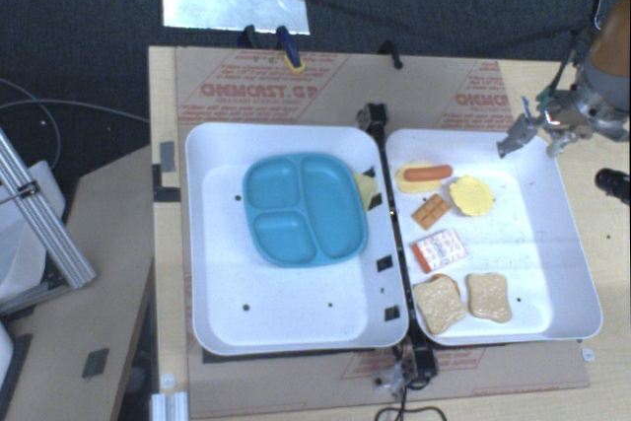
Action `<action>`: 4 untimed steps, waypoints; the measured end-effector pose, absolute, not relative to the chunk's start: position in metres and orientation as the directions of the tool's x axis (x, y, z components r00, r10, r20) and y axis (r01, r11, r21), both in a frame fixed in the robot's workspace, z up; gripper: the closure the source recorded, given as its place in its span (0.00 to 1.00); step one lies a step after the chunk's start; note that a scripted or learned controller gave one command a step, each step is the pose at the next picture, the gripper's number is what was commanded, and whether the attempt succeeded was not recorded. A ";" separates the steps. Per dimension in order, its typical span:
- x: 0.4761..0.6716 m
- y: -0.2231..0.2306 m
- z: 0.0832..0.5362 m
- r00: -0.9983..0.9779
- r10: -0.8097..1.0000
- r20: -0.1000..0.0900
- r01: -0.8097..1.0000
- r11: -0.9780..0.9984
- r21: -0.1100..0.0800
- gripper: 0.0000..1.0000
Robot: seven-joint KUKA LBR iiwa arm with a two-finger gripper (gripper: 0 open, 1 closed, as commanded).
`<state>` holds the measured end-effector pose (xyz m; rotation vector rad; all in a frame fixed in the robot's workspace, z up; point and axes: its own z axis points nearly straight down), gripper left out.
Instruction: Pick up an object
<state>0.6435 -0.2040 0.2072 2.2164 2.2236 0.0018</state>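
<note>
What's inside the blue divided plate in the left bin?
The blue divided plate shows three bare compartments. Beside its right edge, a yellow piece lies outside it. Whatever sits beneath the plate is covered.

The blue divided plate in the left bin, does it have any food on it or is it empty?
Empty. The blue divided plate shows bare blue in all three compartments; the food items lie in the right bin.

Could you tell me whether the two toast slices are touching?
Apart: the camera view shows a thin strip of white bin floor between the left toast and the right toast.
</note>
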 end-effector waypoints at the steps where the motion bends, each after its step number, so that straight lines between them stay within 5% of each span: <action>1: 0.657 -0.123 0.105 -0.010 1.000 0.002 1.000 0.010 -0.001 0.00; 2: 0.644 -0.080 0.085 -0.008 1.000 0.002 1.000 0.008 0.002 0.00; 3: 0.579 -0.091 0.084 0.001 1.000 0.001 1.000 -0.001 -0.005 0.00; 4: 0.552 -0.009 0.163 0.000 1.000 0.000 1.000 0.000 -0.001 0.00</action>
